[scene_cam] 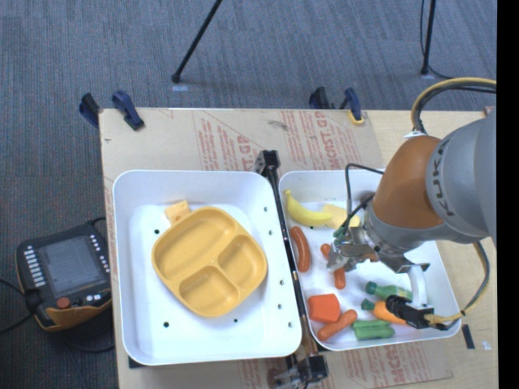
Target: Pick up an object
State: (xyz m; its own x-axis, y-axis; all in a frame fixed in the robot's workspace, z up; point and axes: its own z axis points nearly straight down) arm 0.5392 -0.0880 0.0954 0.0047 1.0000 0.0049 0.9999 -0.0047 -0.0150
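The gripper sits low in the right bin beside the banana, fingers' state unclear, so apparently nothing is lifted yet.

A divided plate lies in the left bin. The right bin holds a banana at its top, a sausage below it.

Grey carpet around a cardboard-topped tabletop

Grey carpet floor lay beyond the pincer; blue clamps gripped the tabletop edge, tripod legs stood behind.
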